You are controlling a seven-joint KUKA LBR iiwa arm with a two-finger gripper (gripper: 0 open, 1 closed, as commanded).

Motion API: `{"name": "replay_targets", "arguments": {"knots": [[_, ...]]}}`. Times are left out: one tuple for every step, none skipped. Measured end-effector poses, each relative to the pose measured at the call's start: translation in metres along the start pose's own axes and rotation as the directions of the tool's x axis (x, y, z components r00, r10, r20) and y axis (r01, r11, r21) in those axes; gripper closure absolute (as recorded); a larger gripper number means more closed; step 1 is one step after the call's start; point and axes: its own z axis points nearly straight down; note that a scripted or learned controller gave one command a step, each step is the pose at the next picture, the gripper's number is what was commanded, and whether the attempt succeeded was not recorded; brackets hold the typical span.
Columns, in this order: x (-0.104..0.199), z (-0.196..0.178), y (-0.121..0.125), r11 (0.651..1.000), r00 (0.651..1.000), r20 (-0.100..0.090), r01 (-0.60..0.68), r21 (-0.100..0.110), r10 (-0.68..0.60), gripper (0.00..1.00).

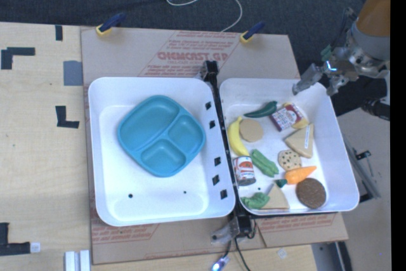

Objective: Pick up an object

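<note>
My gripper (319, 84) hangs over the far edge of the right bin (339, 136), open, with nothing between its fingers. Below and to its left, inside that bin, lie a dark green pepper (261, 110) and a red packet (287, 117). Further in are a banana (236, 136), a tan round biscuit (251, 131), a pale wedge (301, 140), a chip cookie (288, 158), a green pickle (264, 162), a carrot (299, 174), a small can (244, 171), a brown disc (311, 193) and a sandwich slice (269, 201).
The left bin (101, 155) holds a blue divided plate (162, 135). A black divider with clips (217, 130) runs between the bins. Both bins rest on a cardboard sheet (190, 54) held by clamps (110, 23). A cable (203, 0) loops behind it.
</note>
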Motion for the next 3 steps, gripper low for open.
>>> {"name": "replay_targets", "arguments": {"knots": [[0.012, -0.225, -0.023, 1.000, 1.000, 0.006, 0.001, -0.018, -0.001, 0.00], [0.012, -0.219, -0.022, 1.000, 1.000, 0.002, 0.000, 0.005, 0.000, 1.00], [0.021, -0.102, -0.078, 1.000, 1.000, -0.004, -0.003, 0.014, 0.003, 1.00]]}}
